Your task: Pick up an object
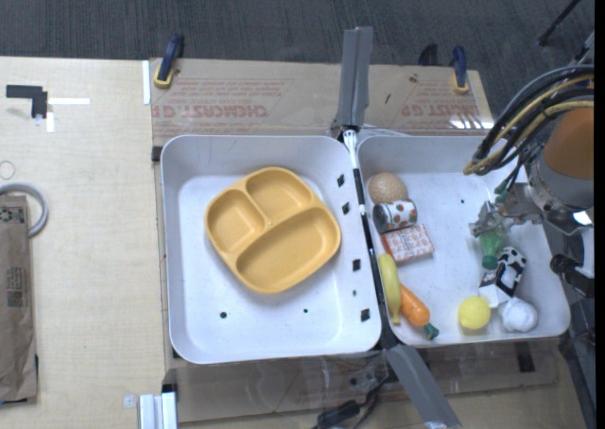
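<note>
We see the arm's gripper (492, 219) low over the right bin (444, 164), just above a green object (491, 249) near the bin's right side; we cannot tell how its jaws stand or whether they hold anything, so the pick looks not yet done. Close by lie a black-and-white toy (509, 269), a white ball (518, 316), a yellow ball (475, 314), a carrot (413, 308) and a can (395, 214), crowding the approach. The left bin (189, 248) holds a yellow divided plate (272, 229).
</note>
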